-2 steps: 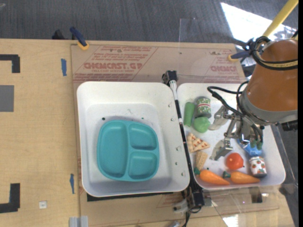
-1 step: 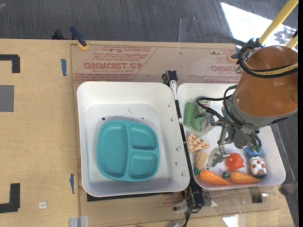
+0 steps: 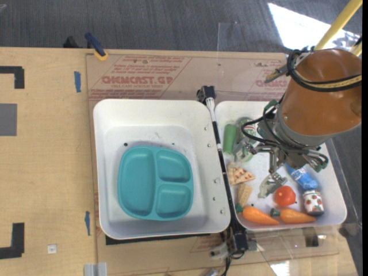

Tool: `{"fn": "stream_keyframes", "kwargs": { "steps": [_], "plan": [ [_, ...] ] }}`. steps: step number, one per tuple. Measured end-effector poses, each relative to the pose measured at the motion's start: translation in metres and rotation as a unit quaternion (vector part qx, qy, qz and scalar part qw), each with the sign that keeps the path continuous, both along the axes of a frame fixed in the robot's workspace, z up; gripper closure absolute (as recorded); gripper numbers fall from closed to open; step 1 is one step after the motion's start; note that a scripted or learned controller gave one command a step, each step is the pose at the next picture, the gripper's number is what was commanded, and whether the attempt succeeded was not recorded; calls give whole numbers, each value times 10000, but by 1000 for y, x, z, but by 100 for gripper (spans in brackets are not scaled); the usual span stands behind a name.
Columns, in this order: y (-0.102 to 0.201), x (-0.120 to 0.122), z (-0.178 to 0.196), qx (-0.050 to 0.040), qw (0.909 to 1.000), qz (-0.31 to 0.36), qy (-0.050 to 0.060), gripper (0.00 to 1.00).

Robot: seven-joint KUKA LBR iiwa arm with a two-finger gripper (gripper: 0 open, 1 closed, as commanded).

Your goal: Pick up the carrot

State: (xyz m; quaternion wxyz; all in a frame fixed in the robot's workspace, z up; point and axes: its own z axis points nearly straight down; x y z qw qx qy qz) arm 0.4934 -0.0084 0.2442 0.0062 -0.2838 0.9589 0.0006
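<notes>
The tool (image 3: pixel 272 184) hangs low inside the right bin (image 3: pixel 339 203), under the arm's broad orange band (image 3: pixel 322 94), which covers much of the bin's far half; whether the tool is spread or pressed together cannot be told from this slanted view, and nothing is seen between its tips. Along the bin's near wall lie two carrots: one carrot (image 3: pixel 260 215) at the near left, its tip pointing right, and a second carrot (image 3: pixel 296 215) just to the right of it, almost end to end. A red tomato (image 3: pixel 284 196) sits just beyond the gap between them, close beside the tool's lower end. To the right of the tomato stands a small white can with red spots (image 3: pixel 312 202), and beyond that lies a blue-and-white packet (image 3: pixel 305 179). On the bin's left side are a green vegetable (image 3: pixel 230 137) at the far end, a pizza slice (image 3: pixel 241 175) nearer, and a pale cone-like piece (image 3: pixel 244 195) just beyond the left carrot. The left bin (image 3: pixel 109 154) holds a teal divided tray (image 3: pixel 154 182). Both bins rest on the brown tabletop (image 3: pixel 46 171).
</notes>
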Motion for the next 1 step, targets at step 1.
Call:
{"fn": "stream_keyframes", "kwargs": {
  "steps": [1],
  "plan": [
    [-18, -5, -24, -15, 9934, 1148, 45, 0]
  ]
}}
